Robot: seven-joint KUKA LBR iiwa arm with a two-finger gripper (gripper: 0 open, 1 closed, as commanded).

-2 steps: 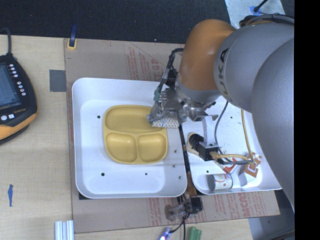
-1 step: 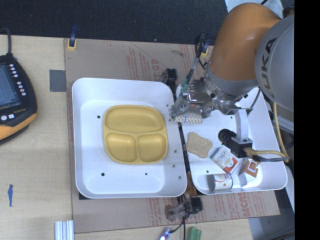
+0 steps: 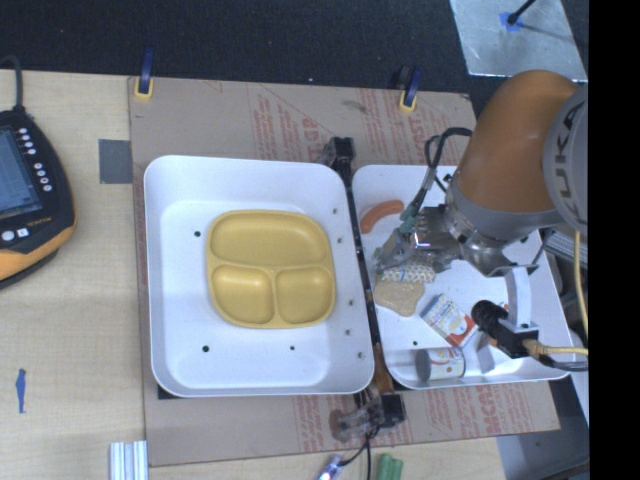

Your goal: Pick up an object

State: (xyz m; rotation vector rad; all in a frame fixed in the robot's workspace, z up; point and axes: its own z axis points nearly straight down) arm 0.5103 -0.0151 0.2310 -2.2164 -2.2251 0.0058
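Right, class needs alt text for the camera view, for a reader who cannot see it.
A grey and orange robot arm reaches from the right into the right-hand white bin, above a tan lump, an orange sausage shape and a small packet. The left bin holds a yellow divided plate.

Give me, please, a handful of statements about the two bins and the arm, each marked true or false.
1. A yellow divided plate lies in the left bin. True.
2. The plate has four compartments. False: three show, one wide section above two smaller ones.
3. The arm is over the right bin. True.
4. The gripper hangs above the left bin. False: it is down among the items near the right bin's left side.
5. An orange sausage-shaped item lies near the right bin's upper left. True.
6. The teach pendant sits inside the left bin. False: it rests on the bench at the view's left edge.
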